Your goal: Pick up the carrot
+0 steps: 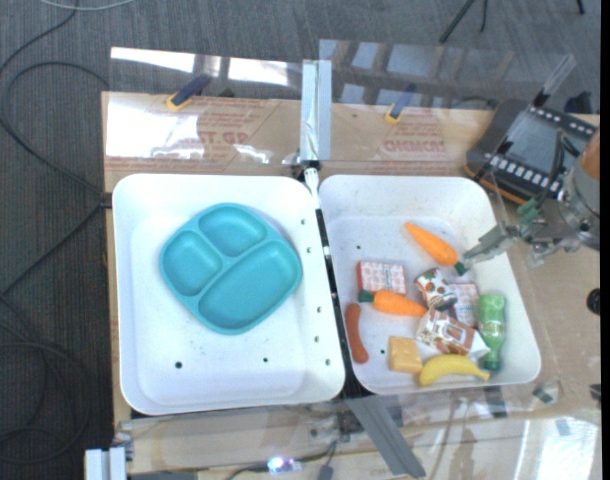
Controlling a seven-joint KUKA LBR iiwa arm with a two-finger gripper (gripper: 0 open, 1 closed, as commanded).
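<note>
Two orange carrots lie in the right bin (385, 200). One carrot (430, 242) lies slantwise in the upper middle, its green stub pointing down-right. The other carrot (397, 303) lies near the bin's centre with its green end to the left. My gripper (482, 249) reaches in over the right rim, its tip just right of the upper carrot's green stub and above the bin floor. Nothing shows in its grasp.
A pink box (382, 275), a red sausage (356, 331), a cracker (405, 354), a banana (452, 369), a green bottle (491, 328) and a patterned carton (447, 313) crowd the right bin's lower half. A blue divided plate (232, 266) sits in the left bin (145, 368).
</note>
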